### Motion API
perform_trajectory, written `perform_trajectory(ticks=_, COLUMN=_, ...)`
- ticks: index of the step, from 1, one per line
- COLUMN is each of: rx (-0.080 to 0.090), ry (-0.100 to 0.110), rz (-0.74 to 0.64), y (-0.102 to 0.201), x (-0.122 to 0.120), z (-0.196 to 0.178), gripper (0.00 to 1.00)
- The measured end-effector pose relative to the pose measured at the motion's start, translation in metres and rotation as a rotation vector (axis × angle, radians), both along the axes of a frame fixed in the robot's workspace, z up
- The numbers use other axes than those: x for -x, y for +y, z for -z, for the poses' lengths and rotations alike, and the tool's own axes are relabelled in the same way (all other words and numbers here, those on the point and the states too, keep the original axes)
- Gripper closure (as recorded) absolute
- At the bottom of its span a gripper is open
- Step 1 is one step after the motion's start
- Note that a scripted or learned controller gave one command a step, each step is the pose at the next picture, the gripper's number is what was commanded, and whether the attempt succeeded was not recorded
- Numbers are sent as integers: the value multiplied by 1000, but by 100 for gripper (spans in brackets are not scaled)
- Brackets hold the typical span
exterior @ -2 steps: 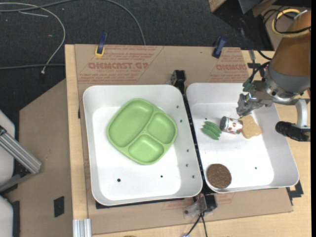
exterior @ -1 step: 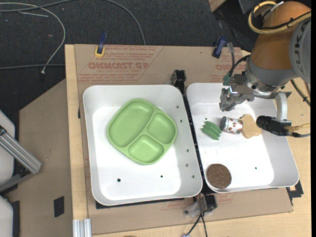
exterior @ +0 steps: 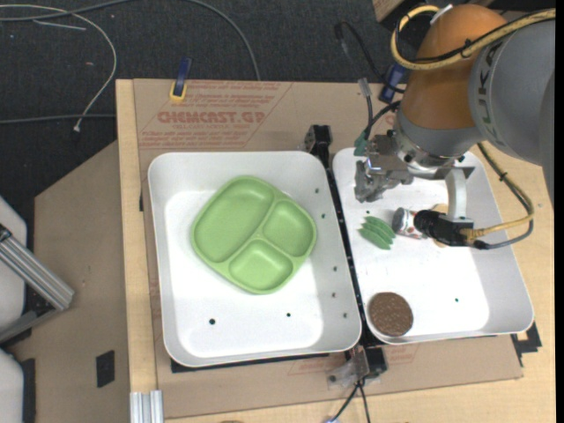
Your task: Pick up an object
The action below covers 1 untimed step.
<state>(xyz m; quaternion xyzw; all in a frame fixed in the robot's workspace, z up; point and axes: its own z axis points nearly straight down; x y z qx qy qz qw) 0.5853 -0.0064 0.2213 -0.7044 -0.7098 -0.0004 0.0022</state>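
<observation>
The gripper [exterior: 367, 189] hangs over the upper left corner of the right bin [exterior: 471, 280], close to the wall shared with the left bin [exterior: 189, 329]. Nothing is seen between the jaws, and whether they stand wide or narrow cannot be told from this angle. The nearest loose thing is a small green ridged piece [exterior: 379, 232]. It is bright green, roughly leaf-shaped, with parallel ribs across its top. It lies flat on the floor of the right bin just below the gripper, apart from it and near the left wall. A round brown disc [exterior: 389, 314] with a speckled, grainy face lies at the lower left corner of the same bin, well apart from the green piece. In the left bin a pale green three-compartment plate [exterior: 254, 233] lies flat near the middle, turned at a slant. Both bins rest on a printed cardboard sheet [exterior: 220, 117] on the bench.
</observation>
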Motion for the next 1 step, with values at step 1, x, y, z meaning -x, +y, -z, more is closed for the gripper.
perform_trajectory(ticks=1, rx=0, ry=0, rz=0, y=62, x=0, z=5, gripper=100)
